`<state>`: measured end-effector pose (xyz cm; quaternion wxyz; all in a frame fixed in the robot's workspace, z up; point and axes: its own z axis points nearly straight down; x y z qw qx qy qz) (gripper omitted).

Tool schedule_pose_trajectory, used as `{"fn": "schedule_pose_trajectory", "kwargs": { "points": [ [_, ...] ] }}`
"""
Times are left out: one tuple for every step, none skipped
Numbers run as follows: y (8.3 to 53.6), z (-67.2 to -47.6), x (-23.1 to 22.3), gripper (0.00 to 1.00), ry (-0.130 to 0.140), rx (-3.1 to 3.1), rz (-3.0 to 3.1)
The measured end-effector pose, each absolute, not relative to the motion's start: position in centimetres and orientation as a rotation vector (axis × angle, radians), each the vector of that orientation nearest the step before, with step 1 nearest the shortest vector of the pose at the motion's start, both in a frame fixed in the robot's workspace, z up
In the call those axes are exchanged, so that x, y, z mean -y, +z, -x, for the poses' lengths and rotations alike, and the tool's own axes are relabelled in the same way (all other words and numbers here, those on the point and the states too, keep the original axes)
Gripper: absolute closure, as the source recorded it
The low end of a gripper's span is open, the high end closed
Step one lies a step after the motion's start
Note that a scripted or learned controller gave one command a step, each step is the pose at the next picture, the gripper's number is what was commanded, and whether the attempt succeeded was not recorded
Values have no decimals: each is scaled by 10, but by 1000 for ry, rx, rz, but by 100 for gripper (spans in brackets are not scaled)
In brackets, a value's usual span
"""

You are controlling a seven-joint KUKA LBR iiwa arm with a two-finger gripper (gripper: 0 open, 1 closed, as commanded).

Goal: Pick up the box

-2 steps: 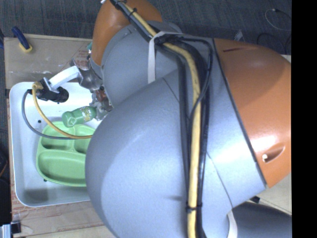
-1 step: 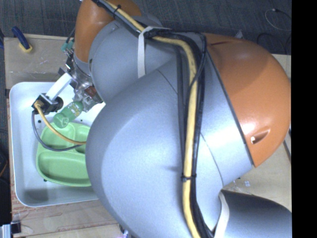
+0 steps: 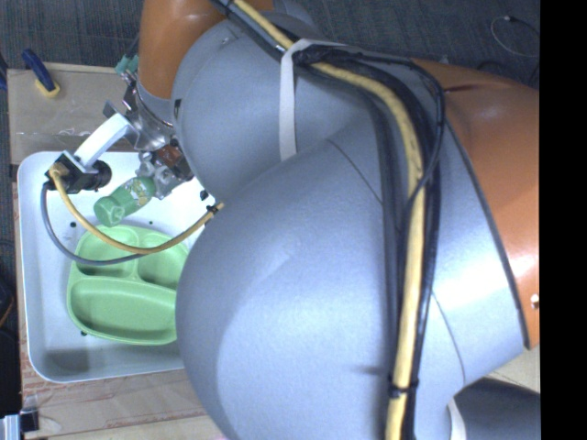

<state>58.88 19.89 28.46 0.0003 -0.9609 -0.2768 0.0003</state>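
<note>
Tool point(image 3: 151, 168) low over shallow white plastic bin point(image 3: 37, 337), beside clear green plastic bottle point(image 3: 124, 200) above green divided plastic tray point(image 3: 124, 291); finger state impossible to tell. Box hidden.

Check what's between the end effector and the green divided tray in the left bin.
Camera view: a green bottle lies between the end effector and the green divided tray, with a looped cable beside it.
</note>
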Motion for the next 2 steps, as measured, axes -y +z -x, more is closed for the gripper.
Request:
{"fn": "schedule_pose_trajectory", "kwargs": {
  "points": [
    [213,-547,-217,100,7,739,3054],
    [255,-544,-217,100,0,701,3062]
  ]
}}
